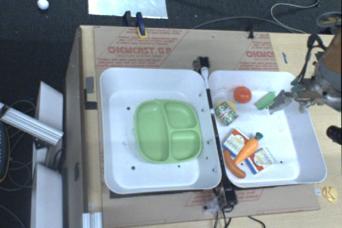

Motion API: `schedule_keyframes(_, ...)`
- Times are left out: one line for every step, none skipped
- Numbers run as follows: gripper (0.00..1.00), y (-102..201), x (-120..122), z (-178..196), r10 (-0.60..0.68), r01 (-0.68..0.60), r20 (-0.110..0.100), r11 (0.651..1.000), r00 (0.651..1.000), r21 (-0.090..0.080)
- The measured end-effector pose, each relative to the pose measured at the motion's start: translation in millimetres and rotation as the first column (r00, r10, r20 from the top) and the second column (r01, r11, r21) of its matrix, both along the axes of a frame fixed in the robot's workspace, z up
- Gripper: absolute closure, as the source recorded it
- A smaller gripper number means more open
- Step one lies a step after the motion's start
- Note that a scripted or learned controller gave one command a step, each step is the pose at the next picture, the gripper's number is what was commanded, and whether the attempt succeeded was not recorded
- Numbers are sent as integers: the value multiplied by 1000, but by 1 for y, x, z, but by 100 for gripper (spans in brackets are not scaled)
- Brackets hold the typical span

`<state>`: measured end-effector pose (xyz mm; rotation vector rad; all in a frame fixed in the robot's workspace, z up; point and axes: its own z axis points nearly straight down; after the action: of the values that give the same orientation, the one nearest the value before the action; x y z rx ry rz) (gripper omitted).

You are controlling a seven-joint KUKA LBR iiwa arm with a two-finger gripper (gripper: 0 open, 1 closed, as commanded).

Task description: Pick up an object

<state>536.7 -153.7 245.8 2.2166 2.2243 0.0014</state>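
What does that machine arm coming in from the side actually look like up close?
The arm is mostly grey metal, with an orange band near the top of what shows. At its end sits a pincer made of dull grey metal parts that narrow to thin fingers. A dark cable runs alongside the wrist.

Grey arm (327, 69) reaching in from right; gripper (282, 100) low, pointing left

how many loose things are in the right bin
6, perhaps more hidden: a tomato and green block at the far end, a small can by the divider, and a carrot, sausage and packets piled near the front.
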Motion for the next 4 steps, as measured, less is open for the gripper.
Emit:
schedule_keyframes(0, -12, 43, -152, -1, 1, -6, 1000, 1000, 1)
schedule_keyframes(0, 15, 123, -161, 1, -1, 2, 1000, 1000, 0)
schedule_keyframes(100, 14, 123, -150, 4, -4, 4, 1000, 1000, -1)
schedule_keyframes(100, 67, 87, -34, 3, -3, 6, 1000, 1000, 0)
